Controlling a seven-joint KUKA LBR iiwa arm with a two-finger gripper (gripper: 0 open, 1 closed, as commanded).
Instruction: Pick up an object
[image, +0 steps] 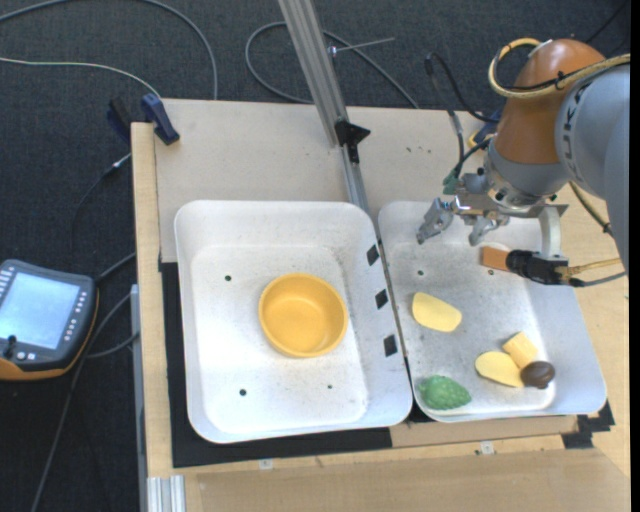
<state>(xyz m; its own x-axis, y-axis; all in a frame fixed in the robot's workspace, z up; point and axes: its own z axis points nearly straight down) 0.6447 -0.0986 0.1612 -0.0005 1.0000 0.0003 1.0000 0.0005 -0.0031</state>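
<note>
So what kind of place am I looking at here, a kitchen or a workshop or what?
Most likely a robotics lab bench, not a kitchen: a grey and orange robot arm reaches over two white bins, a teach pendant lies at the left, and loose cables run across the dark floor.

- One fixed camera, mounted above the bench (260, 140), looking down at a slant.
- Far bench edge sits near the top of the view, near edge at the bottom.
- Middle range: both bins fit whole, left bin (200, 230) and right bin (575, 345).
- Dark floor, cables and a pendant (40, 320) show along the left side.
- Arm (560, 90) enters from the upper right.
</note>
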